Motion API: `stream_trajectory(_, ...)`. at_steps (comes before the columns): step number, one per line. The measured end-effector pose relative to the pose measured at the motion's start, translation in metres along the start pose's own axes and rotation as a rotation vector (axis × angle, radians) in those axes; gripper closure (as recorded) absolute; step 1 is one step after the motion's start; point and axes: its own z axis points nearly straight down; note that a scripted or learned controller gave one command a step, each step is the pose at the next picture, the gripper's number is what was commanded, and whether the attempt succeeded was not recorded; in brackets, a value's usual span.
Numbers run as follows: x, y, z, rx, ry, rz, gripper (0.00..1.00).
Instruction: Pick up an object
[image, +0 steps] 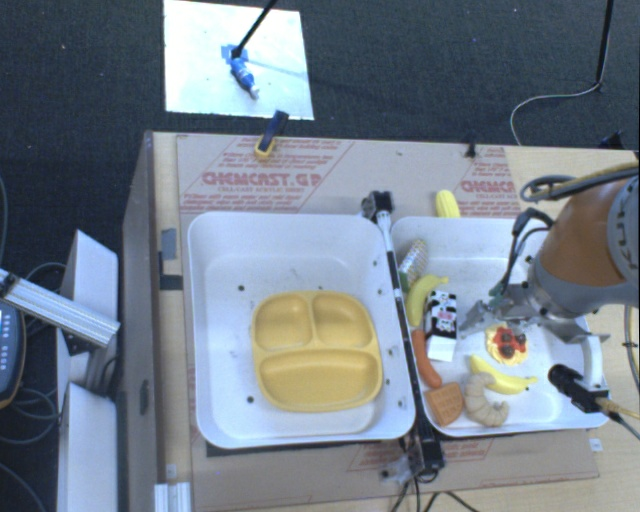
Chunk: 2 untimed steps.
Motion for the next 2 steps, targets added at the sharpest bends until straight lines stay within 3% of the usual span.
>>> stream_trajectory(1,-0.006,-0.041,0.022,-0.024,-0.009,-0.001,0.00)
stream_trajectory(2,-0.010,-0.039,0.008,-0.034,-0.018,0.002,1.00)
